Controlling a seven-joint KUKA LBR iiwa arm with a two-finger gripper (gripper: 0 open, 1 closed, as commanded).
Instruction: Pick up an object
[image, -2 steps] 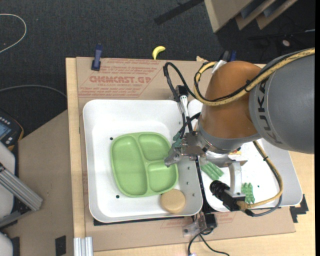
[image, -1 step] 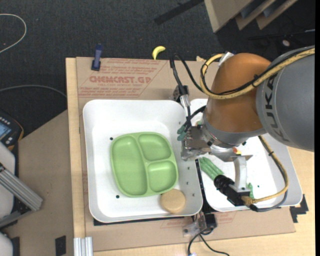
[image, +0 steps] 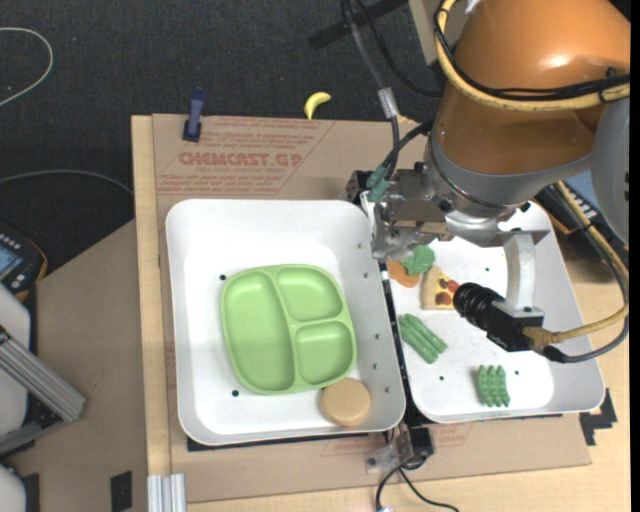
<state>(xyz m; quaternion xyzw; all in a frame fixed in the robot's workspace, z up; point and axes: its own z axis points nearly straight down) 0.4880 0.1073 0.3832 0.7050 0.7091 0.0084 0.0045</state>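
Arm comes in from the right, orange band big in the top right corner, wrist hanging low over the right bin (image: 560, 395) near its top left corner. The tool (image: 400, 243) sits right at the divide between the two bins, just above a small orange-and-green piece (image: 413, 266); whether it's open, closed or gripping can't be told, the wrist body hides it. Right bin also has a small tan and red piece (image: 440, 290) just beside the orange-and-green one, a green ridged stick (image: 422, 338) lower near the bin's left wall, and a second green ridged piece (image: 492, 386) toward the near edge, well apart from the tool. A black cylinder on a cable (image: 490, 312) hangs over the middle of that bin. Left bin (image: 200, 240) holds a green divided plate (image: 288, 327), three compartments, lying flat around the middle, with a round tan cookie-like disc (image: 346, 402) touching its lower right edge. Both bins rest on a cardboard sheet (image: 250, 150) on the counter. Behind the cardboard, a blue clip (image: 193, 115) and a small yellow banana shape (image: 317, 102).
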